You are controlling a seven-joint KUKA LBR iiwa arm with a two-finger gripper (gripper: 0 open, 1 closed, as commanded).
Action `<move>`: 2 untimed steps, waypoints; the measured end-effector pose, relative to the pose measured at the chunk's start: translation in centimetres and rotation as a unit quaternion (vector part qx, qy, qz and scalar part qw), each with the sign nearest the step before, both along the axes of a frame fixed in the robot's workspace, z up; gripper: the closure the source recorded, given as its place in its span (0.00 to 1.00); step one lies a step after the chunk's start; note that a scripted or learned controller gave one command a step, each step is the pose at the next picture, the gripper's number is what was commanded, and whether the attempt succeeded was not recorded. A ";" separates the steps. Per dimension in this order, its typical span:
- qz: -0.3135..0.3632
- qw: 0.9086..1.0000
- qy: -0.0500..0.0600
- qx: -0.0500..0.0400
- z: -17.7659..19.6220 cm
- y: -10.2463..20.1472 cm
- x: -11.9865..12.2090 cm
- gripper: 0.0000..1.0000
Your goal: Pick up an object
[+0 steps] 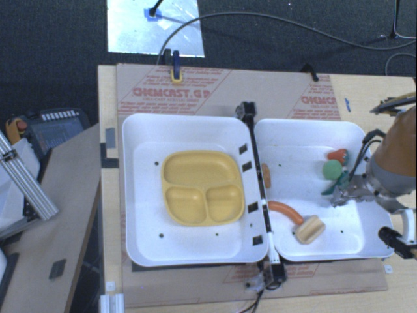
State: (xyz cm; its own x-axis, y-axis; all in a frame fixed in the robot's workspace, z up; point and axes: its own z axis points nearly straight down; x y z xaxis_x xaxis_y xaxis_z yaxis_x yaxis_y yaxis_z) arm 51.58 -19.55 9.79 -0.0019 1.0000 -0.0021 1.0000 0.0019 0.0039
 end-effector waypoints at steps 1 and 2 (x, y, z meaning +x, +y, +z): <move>0.001 1.000 -0.001 0.000 4.5 -0.6 0.3 1.00; 0.001 1.000 -0.002 -0.001 10.0 -1.0 -0.5 1.00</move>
